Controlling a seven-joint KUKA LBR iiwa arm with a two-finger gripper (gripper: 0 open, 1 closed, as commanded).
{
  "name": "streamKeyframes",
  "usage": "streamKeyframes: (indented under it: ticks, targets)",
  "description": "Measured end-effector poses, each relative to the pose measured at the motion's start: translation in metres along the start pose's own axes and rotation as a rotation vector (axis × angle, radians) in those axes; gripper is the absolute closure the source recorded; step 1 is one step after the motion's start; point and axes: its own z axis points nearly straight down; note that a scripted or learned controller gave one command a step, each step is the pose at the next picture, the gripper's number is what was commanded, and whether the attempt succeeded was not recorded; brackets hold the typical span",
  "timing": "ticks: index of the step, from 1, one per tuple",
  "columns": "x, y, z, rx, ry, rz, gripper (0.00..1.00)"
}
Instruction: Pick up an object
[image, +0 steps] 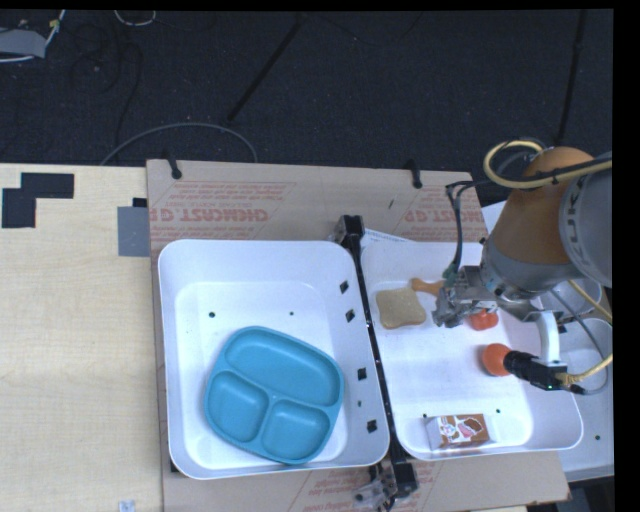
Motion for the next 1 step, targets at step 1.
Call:
streamKeyframes:
  ticks: [1]
  targets:
    - [0.0037,0.009,-0.0492,0.0,0.0,-0.007,1.0]
